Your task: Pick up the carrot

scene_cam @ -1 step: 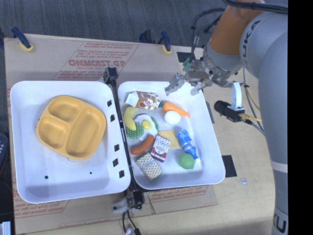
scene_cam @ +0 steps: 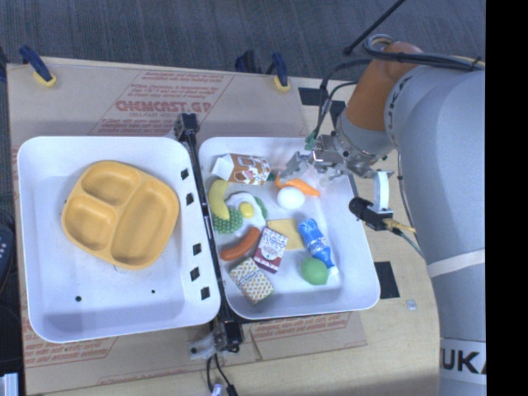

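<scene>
Carrot (scene_cam: 302, 186) in the right bin's (scene_cam: 363, 262) far corner, gripper (scene_cam: 318, 162) just over it.

I see the carrot as a small orange taper, long axis slanting across the bin, touching a smooth white egg (scene_cam: 290, 197) on its near side. Nearer me from the carrot lie a glossy blue bottle (scene_cam: 316, 241), a round green ball (scene_cam: 314, 271) and a sausage (scene_cam: 241, 243). Both white bins sit on printed cardboard (scene_cam: 157, 97) over grey carpet. I cannot tell the gripper's grasp.
</scene>
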You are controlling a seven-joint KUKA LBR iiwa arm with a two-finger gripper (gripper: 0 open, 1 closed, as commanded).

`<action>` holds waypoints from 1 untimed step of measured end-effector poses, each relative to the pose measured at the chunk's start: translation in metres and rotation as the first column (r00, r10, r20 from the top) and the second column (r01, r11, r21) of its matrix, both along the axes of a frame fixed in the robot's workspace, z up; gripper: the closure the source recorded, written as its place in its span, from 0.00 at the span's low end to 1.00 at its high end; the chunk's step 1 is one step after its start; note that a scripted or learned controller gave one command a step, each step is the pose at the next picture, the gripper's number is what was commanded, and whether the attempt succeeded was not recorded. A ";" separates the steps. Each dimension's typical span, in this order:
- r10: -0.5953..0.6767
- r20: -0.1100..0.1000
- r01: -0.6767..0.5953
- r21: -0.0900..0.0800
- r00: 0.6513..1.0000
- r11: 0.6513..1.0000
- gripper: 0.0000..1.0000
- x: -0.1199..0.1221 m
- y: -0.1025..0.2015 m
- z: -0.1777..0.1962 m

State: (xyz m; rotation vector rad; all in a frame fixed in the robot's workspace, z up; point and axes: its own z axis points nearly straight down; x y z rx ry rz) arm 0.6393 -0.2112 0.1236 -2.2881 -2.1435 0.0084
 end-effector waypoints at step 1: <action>0.264 0.004 -0.264 0.001 0.964 0.964 0.00 0.004 0.006 -0.032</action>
